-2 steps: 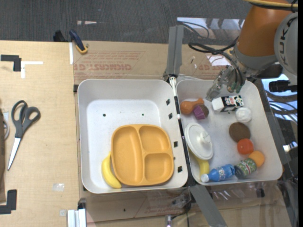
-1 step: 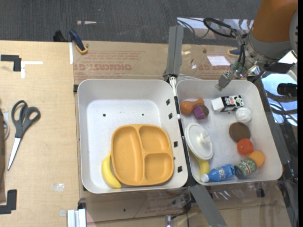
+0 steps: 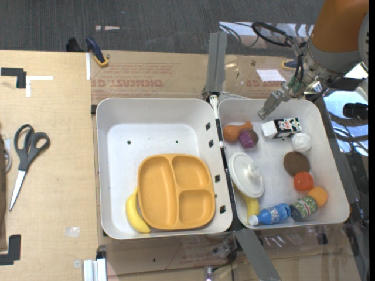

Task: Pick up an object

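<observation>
The gripper point(image 3: 274, 105) is hanging over the back edge of the right bin point(image 3: 328, 157), and honestly I can't tell how it's set from this angle, it just looks like a grey wedge pointing down-left with nothing visibly caught in it. The arm point(image 3: 340, 22) comes in from the upper right with its orange band up top. Closest thing to the gripper is a little white carton with black print point(image 3: 281, 127), just below it, with a white ball point(image 3: 301, 141) right next to that. Further left there's an orange gourd-looking toy point(image 3: 235, 131) touching a purple piece point(image 3: 249, 138). Middle of the bin has a white lid with a knob point(image 3: 247, 175), a brown lump point(image 3: 296, 162), a red-orange ball point(image 3: 303, 181) and an orange one point(image 3: 317, 195). Along the front edge sit a blue bottle point(image 3: 272, 214) and a green patterned can point(image 3: 303, 208). The left bin point(image 3: 117, 145) holds a yellow divided plate point(image 3: 176, 191) with a banana point(image 3: 135, 214) tucked under its left side. Scissors point(image 3: 24, 157) lie well off on the wooden bench point(image 3: 47, 215).
</observation>
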Robot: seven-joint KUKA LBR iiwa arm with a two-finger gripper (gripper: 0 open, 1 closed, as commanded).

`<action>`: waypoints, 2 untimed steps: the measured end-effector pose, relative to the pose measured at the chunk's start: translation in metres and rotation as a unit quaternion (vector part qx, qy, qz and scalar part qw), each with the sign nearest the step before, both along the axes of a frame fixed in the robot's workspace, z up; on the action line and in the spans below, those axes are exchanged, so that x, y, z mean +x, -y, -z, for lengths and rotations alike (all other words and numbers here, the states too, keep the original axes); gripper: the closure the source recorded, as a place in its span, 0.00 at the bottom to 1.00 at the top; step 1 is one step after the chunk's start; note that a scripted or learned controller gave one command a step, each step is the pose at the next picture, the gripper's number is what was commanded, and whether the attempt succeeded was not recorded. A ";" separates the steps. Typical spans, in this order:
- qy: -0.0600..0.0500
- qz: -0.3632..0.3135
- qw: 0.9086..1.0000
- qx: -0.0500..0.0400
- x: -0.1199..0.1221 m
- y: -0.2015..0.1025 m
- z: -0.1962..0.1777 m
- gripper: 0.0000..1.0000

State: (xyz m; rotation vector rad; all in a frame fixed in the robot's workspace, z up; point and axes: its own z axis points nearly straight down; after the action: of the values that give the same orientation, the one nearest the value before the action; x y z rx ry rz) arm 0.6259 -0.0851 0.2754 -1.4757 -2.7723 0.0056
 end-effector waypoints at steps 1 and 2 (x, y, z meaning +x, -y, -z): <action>-0.001 0.141 0.990 0.000 0.004 0.013 0.156 0.00; -0.001 0.311 0.950 -0.002 0.017 0.022 0.186 0.00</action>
State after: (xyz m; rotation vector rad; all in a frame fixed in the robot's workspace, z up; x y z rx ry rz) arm 0.6430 -0.1070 0.0890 -2.2652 -2.1745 0.0101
